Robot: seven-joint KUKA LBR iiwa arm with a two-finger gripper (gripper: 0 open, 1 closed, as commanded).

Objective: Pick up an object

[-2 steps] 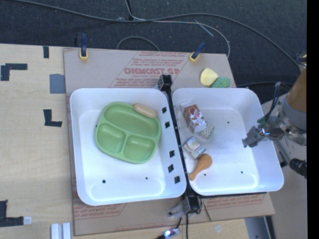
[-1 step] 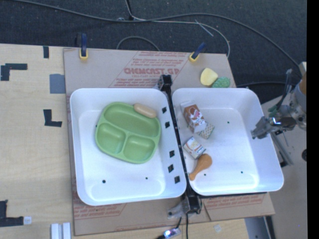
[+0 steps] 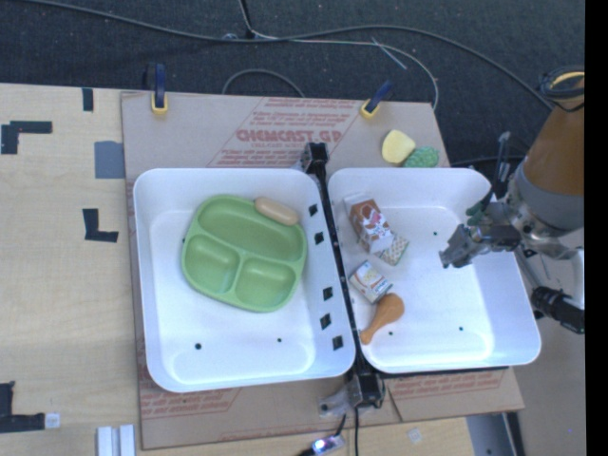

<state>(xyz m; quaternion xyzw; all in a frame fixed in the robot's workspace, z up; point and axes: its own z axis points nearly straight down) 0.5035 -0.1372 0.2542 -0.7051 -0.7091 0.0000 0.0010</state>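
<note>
Gripper [image 3: 458, 252] hangs over right bin [image 3: 494, 345] near its right wall, bare floor below; can't tell its grip state. Carton [image 3: 369, 222], small box [image 3: 369, 280], drumstick [image 3: 384, 315] sit w/ the divider side. Left bin [image 3: 157, 283]: green tray [image 3: 244, 253], bread roll [image 3: 275, 210].

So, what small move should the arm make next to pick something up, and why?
Probably a short move to the view's left and a little toward the bottom. The tool sits over bare floor at the right side of the right bin, with nothing between its fingers. The nearest things, the chicken drumstick and the small carton, lie near the divider, apart from it.
</note>
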